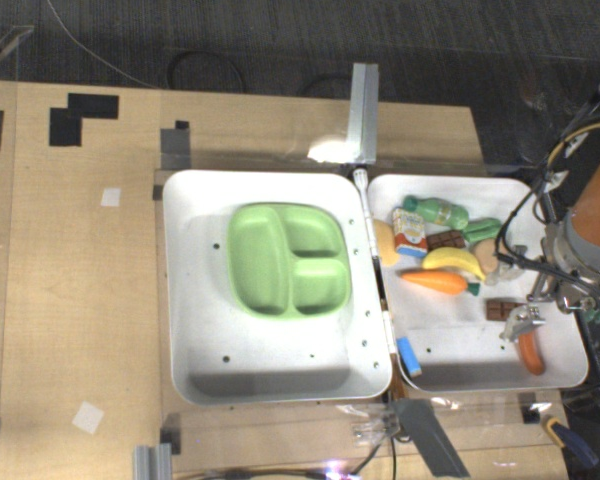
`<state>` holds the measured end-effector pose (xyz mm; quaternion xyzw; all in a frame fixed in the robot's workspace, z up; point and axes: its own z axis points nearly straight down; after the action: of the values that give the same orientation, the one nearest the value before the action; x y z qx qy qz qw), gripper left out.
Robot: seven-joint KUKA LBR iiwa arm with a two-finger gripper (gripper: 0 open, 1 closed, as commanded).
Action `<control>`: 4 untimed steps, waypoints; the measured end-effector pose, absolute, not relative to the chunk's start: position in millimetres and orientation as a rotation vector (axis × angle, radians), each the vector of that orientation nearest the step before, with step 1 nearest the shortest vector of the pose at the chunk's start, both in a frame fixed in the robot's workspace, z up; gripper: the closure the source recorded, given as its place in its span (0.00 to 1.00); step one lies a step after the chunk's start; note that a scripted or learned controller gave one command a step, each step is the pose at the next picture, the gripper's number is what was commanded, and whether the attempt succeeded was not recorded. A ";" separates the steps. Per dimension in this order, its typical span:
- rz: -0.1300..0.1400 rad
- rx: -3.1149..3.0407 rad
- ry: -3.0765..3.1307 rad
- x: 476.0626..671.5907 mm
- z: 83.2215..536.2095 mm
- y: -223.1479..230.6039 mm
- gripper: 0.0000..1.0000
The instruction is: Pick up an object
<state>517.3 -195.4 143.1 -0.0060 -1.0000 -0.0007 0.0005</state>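
Note:
The right bin (450, 363) holds a pile of toy food. A green bottle (435, 211) lies at the back, with a small carton (409, 230) and a brown chocolate bar (446, 239) beside it. A yellow banana (454, 260) rests just above an orange carrot (435, 281). My gripper (520, 322) hangs low over the bin's right side. It is between a small brown piece (497, 311) on its left and an orange-red sausage (531, 353) just below it. Nothing visibly sits in the gripper.
The left bin (195, 358) carries a green divided tray (285, 259). A small blue block (408, 356) lies by the right bin's front left wall. The grey arm and its cables (580, 258) stand over the right bin's right edge.

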 end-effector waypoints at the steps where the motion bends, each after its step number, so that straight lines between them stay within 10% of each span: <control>1: 0.003 0.074 -3.159 492.7 91.1 -119.4 0.00; 3: 0.000 0.051 -3.156 629.0 88.7 -80.1 0.00; 4: 0.002 0.059 -3.171 633.5 104.7 -79.0 1.00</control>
<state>633.5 -79.0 104.7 0.0187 -0.9997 0.0006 -0.0149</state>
